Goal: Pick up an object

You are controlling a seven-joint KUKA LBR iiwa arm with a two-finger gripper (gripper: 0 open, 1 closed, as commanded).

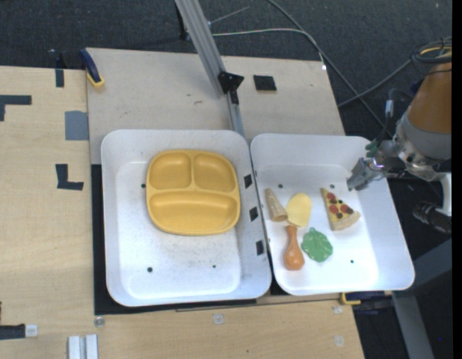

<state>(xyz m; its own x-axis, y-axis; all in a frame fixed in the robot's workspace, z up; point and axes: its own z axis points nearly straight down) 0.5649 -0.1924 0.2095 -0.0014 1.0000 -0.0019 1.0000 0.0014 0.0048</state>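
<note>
Gripper (361, 175) hovers at the right bin's (380, 271) far edge, carrying nothing that I can see; its fingers are too blurred to judge. Left bin (122, 275) holds just a yellow tray (192, 191), out of reach. Pickable toys cluster below: pizza (339, 210) nearest, leaf (317, 244), spoon (292, 249).

The single grey arm is seen entering from the right edge of the camera view, its orange band (431, 99) visible in the upper right above the wrist. The wrist is angled downward and to the left. The grey metal two-finger pincer (359, 178) is carried at its end, pointed down and leftward at a slant. Nothing is seen between its tips. Whether the tips are spread or closed cannot be made out at this size.
</note>
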